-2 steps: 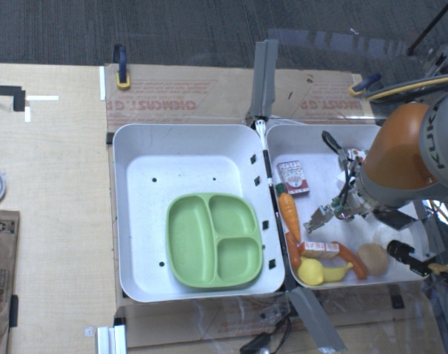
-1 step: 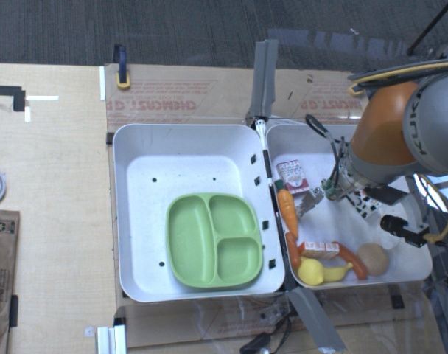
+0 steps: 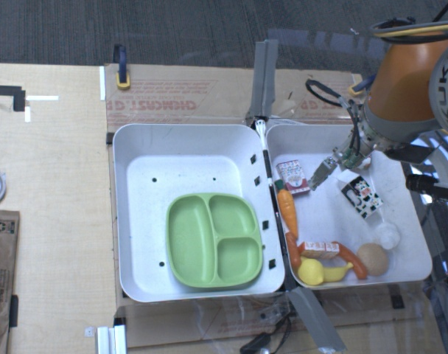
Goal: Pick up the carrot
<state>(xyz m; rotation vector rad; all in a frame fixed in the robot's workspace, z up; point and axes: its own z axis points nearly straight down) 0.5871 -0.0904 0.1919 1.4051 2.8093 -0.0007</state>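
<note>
Camera view: nothing picked yet, as far as I can judge. The carrot [image 3: 287,211] lies flat in the right bin [image 3: 408,271], along that bin's left wall, centre-right of frame, green top toward the upper end. It is long, orange and tapered, and its lower end runs in beside a small packet [image 3: 321,248] and a lemon [image 3: 310,272]. My gripper [image 3: 321,174] sits up and right of the carrot, apart from it, over a red-and-white carton [image 3: 292,174]. I can't tell whether the jaws are open or closed. Reach, descent and grasp are all left.
</note>
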